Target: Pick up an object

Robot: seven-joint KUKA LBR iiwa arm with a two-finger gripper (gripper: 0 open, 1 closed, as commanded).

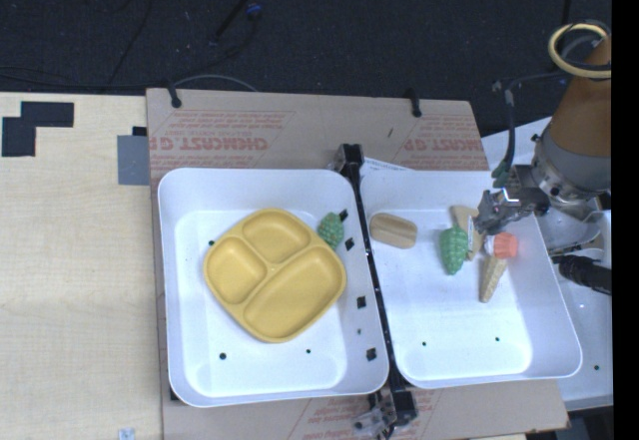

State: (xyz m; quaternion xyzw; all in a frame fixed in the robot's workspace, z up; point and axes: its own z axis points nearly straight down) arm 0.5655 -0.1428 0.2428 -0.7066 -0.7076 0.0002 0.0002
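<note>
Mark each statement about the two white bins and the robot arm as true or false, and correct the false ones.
1. The yellow divided plate lies in the left bin. True.
2. The tan oval block sits on the yellow plate. False: it lies in the right bin.
3. The gripper is above the right bin. True.
4. The orange piece is in the left bin. False: it lies in the right bin, near the gripper.
</note>
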